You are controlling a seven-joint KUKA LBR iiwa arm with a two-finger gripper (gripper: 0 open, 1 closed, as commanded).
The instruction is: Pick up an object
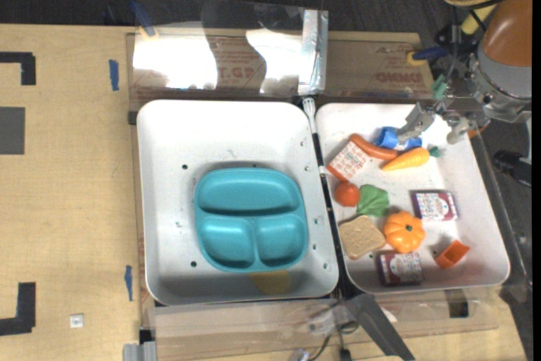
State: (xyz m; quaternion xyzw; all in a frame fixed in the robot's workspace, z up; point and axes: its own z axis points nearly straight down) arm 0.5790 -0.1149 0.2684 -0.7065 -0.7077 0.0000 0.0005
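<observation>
Orange toy carrot (406,160) is lying in the right bin (494,254), and it looks like the best thing to grab. The gripper (435,124) is hanging just above and a little behind it, near the back of that bin. Its two thin fingers are standing apart, with nothing between them, so the jaws are open and holding nothing.

Just beside the jaws, a blue toy (389,136) and a red hot dog (372,148) are sitting close against the carrot. Farther toward the front of the bin, away from the jaws, a little pumpkin (403,231) and a slice of bread (362,236) are resting.

To do this step well, I think the arm should be going down slowly with one finger on each long side of the carrot. The fingers should be squeezing across its thin middle. The hot dog is very near, so a finger could be bumping it or pinching both.

In the left bin (161,182) a teal tray (249,216) is sitting, well away from the jaws.
</observation>
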